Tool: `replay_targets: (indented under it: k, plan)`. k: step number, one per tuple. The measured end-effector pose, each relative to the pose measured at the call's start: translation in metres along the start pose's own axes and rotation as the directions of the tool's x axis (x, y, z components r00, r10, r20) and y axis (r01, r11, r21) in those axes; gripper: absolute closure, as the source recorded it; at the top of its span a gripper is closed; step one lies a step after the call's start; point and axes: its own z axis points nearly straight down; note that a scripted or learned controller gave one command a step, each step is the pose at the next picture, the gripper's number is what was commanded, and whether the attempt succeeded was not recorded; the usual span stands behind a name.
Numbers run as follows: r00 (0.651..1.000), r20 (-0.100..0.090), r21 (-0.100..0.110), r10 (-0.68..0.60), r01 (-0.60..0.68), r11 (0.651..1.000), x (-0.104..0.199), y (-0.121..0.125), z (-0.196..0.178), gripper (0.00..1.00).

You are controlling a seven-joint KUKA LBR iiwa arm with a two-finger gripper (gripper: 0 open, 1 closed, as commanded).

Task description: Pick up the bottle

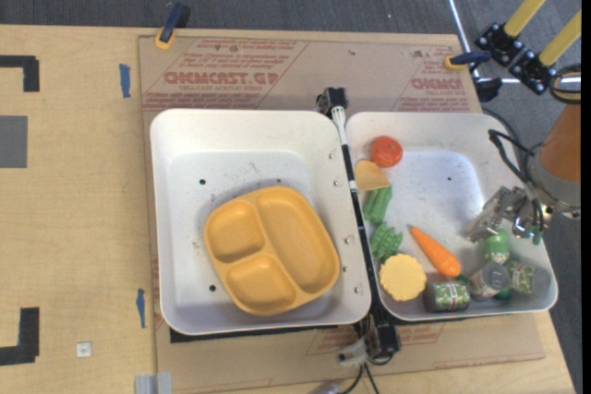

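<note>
Nearest me, cans [450, 294] crowd the right bin's [434, 163] near right corner, so I count that cluttered. Just beyond, the green bottle [497, 246] stands by the right wall, under my gripper [506, 219]; whether its grip is spread or clenched I cannot tell. The carrot [434, 251] lies left, and the yellow tray [270, 247] fills the left bin.

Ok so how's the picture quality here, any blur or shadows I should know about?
Camera view: light is even and soft, with only a faint shadow under the yellow tray; the small items by the gripper in the right bin look soft and hard to tell apart; no strong glare on the white bins.
</note>
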Motion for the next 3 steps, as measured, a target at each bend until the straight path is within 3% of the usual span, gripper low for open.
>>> replay_targets:
  k: [1,2,3]
  plan:
    - [0.932,0.018,0.000,-0.363,0.363,0.932,0.015,-0.011,0.000,1.00]
    - [0.985,0.003,-0.002,-0.171,0.171,0.985,-0.027,0.036,-0.090,1.00]
    - [0.986,0.001,-0.001,-0.169,0.169,0.986,-0.027,0.036,-0.089,0.00]
